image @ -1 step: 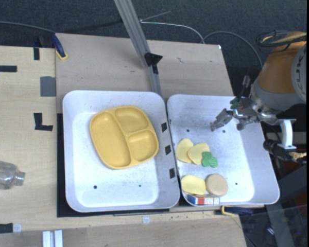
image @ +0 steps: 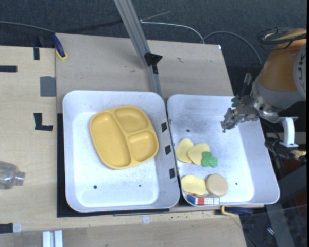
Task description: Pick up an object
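Observation:
In the right bin lie several small objects: two pale yellow chip-like pieces, a small green piece, a yellow slab, a tan round cookie-like piece and a red-and-blue item at the front wall. My gripper hangs over the bin's back right part, well apart from those objects, with nothing seen between its fingers. The fingers point down and left.
The left bin holds a yellow divided plate. A metal pole slants over the bench at the back. A clear bottle lies on the wooden table at the far left.

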